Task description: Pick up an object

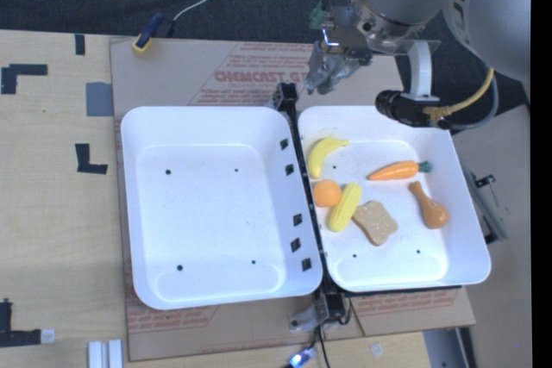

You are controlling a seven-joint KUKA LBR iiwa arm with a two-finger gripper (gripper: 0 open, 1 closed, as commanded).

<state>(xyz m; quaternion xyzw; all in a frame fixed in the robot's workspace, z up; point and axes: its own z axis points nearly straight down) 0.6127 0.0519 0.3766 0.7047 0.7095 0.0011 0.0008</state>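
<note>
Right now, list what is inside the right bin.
The right bin holds a banana, an orange ball, a corn cob, a bread slice, a carrot and a drumstick. The corn partly covers the ball's edge.

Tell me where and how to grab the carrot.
Grip the carrot across its orange middle, coming straight down from above. It lies flat, apart from the other food, with its long sides free; its green end points right, so close the fingers across its width.

Two bins [138, 129]; six toy foods [345, 205].
</note>
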